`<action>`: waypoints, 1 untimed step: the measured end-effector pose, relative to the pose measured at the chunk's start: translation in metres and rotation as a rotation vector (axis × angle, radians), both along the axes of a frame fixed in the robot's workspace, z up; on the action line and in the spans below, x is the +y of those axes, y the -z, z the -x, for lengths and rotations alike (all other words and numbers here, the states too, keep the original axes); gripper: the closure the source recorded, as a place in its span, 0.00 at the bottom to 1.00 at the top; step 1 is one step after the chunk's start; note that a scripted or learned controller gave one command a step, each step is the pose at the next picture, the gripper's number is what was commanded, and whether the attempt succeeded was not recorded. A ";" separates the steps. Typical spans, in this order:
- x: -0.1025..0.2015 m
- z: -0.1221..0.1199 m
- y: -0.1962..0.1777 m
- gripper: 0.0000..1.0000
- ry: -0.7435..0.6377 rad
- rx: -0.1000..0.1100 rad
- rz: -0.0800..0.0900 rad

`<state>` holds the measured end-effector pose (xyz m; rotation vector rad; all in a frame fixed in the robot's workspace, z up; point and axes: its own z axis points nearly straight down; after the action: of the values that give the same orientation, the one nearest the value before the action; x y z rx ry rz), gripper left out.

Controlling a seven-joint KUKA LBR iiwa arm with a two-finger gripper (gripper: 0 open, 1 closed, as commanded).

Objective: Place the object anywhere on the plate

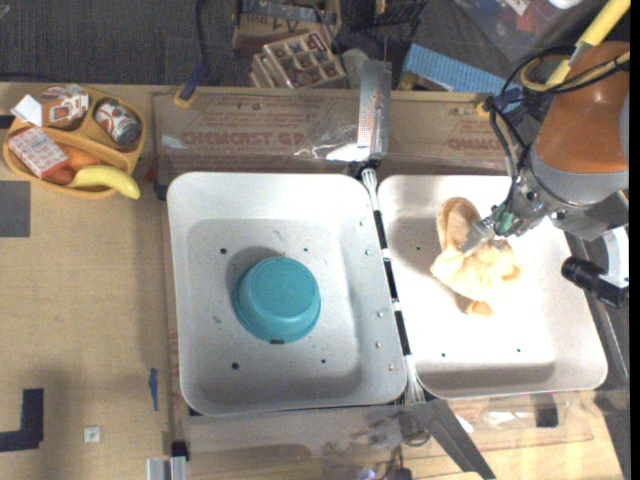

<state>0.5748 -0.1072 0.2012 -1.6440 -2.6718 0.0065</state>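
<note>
Gripper (492,226): at tan soft object (470,263), right bin (560,368); finger state cannot tell. Step, judged: grasping. Next: lift, carry toward nine o'clock to teal plate (278,299).

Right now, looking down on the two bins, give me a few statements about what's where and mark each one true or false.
1. The teal plate sits in the left bin. True.
2. The tan plush toy lies on the plate. False: it lies in the right bin, apart from the plate.
3. The claw is over the right bin, at the toy's upper edge. True.
4. The banana is inside the left bin. False: it rests in a tray on the bench, beyond that bin's upper left corner.
5. The arm reaches over the left bin. False: it comes in over the right bin.
</note>
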 end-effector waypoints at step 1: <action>-0.001 0.000 -0.021 1.00 0.001 -0.004 0.000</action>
<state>0.5753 -0.1084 0.2217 -1.6469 -2.6745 0.0029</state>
